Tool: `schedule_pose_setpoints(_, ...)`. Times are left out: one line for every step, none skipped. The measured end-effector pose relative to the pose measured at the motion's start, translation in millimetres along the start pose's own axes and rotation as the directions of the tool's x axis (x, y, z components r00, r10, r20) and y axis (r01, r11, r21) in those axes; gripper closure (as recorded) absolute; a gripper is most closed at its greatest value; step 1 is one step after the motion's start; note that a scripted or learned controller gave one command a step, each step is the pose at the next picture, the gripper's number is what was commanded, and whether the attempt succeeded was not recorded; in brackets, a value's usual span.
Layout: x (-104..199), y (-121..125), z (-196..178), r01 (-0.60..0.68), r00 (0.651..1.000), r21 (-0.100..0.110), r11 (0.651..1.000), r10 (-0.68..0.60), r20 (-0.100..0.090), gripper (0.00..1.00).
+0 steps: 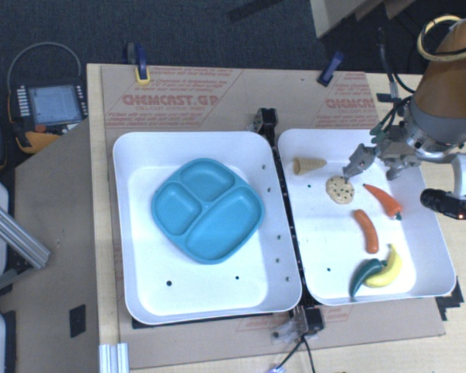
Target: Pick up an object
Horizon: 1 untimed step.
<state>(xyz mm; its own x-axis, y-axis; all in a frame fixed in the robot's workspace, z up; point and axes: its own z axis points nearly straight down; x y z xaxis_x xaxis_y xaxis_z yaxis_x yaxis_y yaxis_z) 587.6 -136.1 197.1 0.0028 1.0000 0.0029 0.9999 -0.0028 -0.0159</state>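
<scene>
My gripper (373, 167) hangs over the far part of the right bin (427, 231), open, with nothing between its fingers. One finger (357, 162) points down-left toward a round speckled cookie (340, 189). A red chili (383, 199) lies just in front of the gripper. Left of it rests a tan cone (309, 164). Nearer the front lie an orange sausage (366, 230), a yellow banana (387, 270) and a dark green pepper (363, 277), the last two touching.
The left bin (140, 270) holds a blue divided plate (208, 220). A black clamp (266, 120) sits where the bins meet at the back. The arm's grey and orange body (446, 76) stands over the bench's far right corner.
</scene>
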Motion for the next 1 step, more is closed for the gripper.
schedule_pose_setpoints(0.4, 3.0, -8.2, 0.003, 1.0, -0.015, 1.0, -0.003, 0.002, 0.0)
